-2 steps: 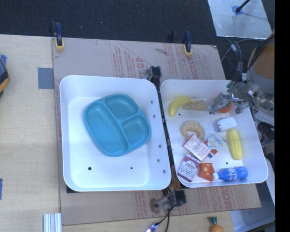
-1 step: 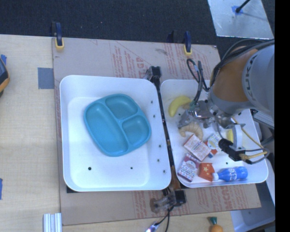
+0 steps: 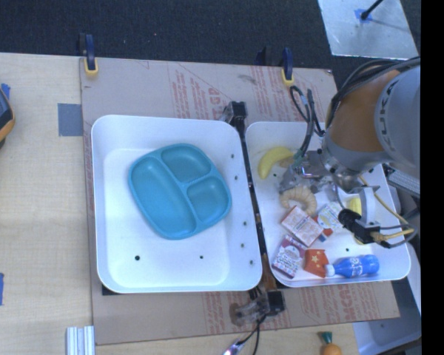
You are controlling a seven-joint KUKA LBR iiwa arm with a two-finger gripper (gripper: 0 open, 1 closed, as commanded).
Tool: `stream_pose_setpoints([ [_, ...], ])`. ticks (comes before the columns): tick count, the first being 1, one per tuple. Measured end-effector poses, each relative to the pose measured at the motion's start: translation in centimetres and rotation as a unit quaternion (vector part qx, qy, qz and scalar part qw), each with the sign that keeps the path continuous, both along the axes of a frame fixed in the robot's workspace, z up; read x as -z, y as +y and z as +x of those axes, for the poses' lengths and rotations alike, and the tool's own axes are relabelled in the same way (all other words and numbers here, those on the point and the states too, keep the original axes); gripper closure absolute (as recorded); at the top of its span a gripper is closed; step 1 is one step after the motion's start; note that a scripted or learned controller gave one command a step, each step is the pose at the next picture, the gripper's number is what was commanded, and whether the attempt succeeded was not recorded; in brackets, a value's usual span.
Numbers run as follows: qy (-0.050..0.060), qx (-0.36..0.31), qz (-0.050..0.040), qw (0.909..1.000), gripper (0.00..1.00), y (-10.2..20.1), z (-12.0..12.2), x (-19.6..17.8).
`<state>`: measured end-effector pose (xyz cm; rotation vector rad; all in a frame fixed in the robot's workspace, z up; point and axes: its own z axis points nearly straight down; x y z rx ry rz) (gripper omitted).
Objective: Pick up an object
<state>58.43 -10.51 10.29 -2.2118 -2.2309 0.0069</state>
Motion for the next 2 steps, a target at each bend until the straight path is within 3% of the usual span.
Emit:
stream_pose_setpoints([
  [1, -0.001, 0.002, 0.0019, 1.0, 1.0, 7.0, 3.8, -9.0],
  [2, 0.0, 0.002, 0.0017, 1.0, 1.0, 12.6, 5.1, -12.8],
])
